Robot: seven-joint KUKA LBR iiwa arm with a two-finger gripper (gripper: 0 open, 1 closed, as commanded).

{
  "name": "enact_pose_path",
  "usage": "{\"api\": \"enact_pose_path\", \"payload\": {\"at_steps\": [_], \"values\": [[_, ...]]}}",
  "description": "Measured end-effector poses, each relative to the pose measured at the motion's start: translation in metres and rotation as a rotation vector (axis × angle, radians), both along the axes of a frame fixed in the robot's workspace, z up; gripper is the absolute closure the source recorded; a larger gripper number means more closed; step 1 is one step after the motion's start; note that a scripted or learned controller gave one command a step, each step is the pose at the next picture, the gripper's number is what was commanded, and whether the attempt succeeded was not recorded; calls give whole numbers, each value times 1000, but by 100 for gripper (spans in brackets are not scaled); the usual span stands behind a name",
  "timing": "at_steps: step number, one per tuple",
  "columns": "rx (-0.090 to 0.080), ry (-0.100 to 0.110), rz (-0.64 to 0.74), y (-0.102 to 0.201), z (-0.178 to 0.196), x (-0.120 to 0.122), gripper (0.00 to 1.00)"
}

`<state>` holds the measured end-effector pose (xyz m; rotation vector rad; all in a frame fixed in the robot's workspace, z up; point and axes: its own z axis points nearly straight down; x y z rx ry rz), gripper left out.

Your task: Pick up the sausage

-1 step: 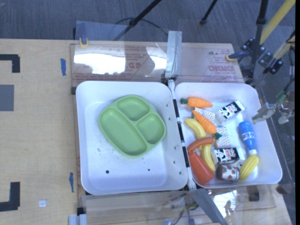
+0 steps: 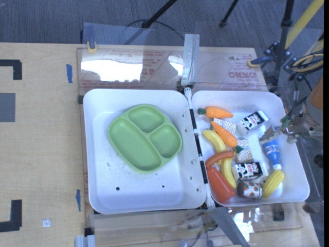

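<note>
Our count of the two bins and their contents

We count two white bins, left (image 2: pixel 97 153) and right (image 2: pixel 293 163); one green divided plate (image 2: pixel 145 137); two carrots (image 2: pixel 218 112) (image 2: pixel 224 133); two bananas (image 2: pixel 214 140) (image 2: pixel 229 172); one red sausage (image 2: pixel 220 157); one red pepper (image 2: pixel 220 185); two cow-print cartons (image 2: pixel 254 120) (image 2: pixel 247 170); one blue-and-white bottle (image 2: pixel 272 153); one corn cob (image 2: pixel 273 182); and one small can (image 2: pixel 250 190).

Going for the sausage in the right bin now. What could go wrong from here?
1. The sausage lies across a yellow banana, close to a larger red item, so a grasp may catch those instead.
2. The gripper is off to the right, and a blue bottle and a cow-print carton lie between; it might knock them.
</note>
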<state>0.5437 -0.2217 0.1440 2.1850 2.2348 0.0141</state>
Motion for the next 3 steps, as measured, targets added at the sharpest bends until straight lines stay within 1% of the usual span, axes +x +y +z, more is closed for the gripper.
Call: {"api": "enact_pose_path", "payload": {"at_steps": [1, 2, 3], "values": [[-14, -27, 155, -1, -6, 6, 0], [-24, -34, 280, -3, -10, -2, 0], [4, 18, -46, -2, 29, -33, 0]]}}
